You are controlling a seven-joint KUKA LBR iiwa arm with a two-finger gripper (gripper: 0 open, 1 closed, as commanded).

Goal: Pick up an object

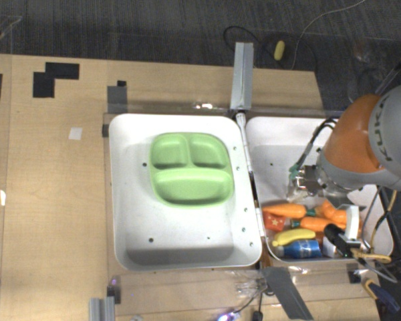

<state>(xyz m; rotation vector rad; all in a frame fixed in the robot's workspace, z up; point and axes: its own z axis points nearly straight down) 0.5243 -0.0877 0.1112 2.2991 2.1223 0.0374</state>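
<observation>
Pale wooden bench [47, 199] under a slanted overhead look, dark carpet [154, 12] beyond at twelve o'clock.

Nearest, at six o'clock: grey metal bracketry [284, 296] at the bench edge, just below the seam between the two bins.

Next, the right bin [274, 139], toys heaped against its near wall at about five o'clock of the picture: an orange carrot [285, 210], a yellow banana [293, 236] just below it, a blue can [302, 249] lying touching the banana, a small red piece [274, 223] at nine o'clock of the banana, a second orange piece [329, 212] at three o'clock of the carrot, a black piece [337, 237] and a white piece [351, 221] at the pile's right end. All crowded together, many touching.

Just above the heap, at twelve o'clock of the carrot: the gripper [301, 180], pointing down into the bin, near the toys; open or closed cannot be told, nothing seen held. Cables [314, 142] running up from it.

At three o'clock: the arm [387, 139], grey shell with orange band, reaching leftward over the bin. Dark lettering on the shell, cut by the edge, unreadable in full.

At nine o'clock of the gripper: the left bin [130, 199] holding a green divided plate [190, 168], flat, three compartments.

Farther, at twelve o'clock: a grey metal post [242, 75] at the bins' seam, black tape shapes [53, 77] at ten o'clock, a yellow object [279, 49] on the carpet.
</observation>
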